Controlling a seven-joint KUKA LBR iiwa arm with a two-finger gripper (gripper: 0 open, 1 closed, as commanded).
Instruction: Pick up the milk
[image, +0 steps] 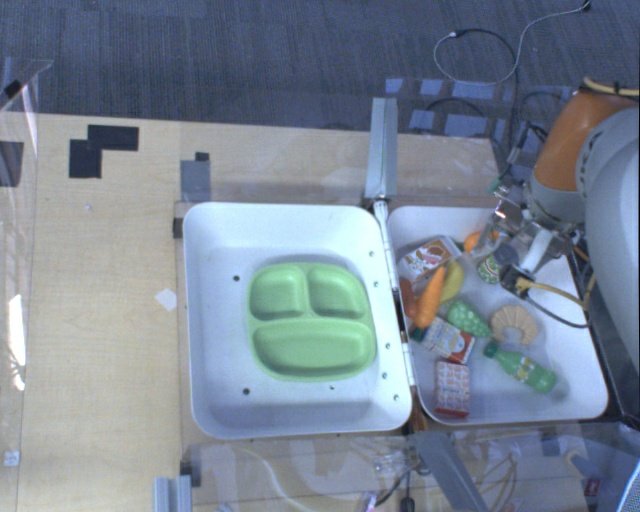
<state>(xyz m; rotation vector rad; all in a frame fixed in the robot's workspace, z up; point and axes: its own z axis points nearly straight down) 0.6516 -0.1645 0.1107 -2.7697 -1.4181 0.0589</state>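
The milk (447, 341) is a small white carton with red print. It lies on its side in the middle of the right bin (590, 400), just below a carrot (430, 295). My gripper (503, 250) hangs over the far part of that bin, up and to the right of the carton and well apart from it. It sits right above a small green-and-white can (489, 269). The wrist and cables hide the fingertips.
Around the milk lie a white-and-red packet (424, 259), a yellow banana (454, 280), a green ridged piece (468, 319), a round biscuit (514, 323), a green bottle (521, 368) and a red box (452, 389). The left bin (210, 400) holds a green divided plate (310, 320).
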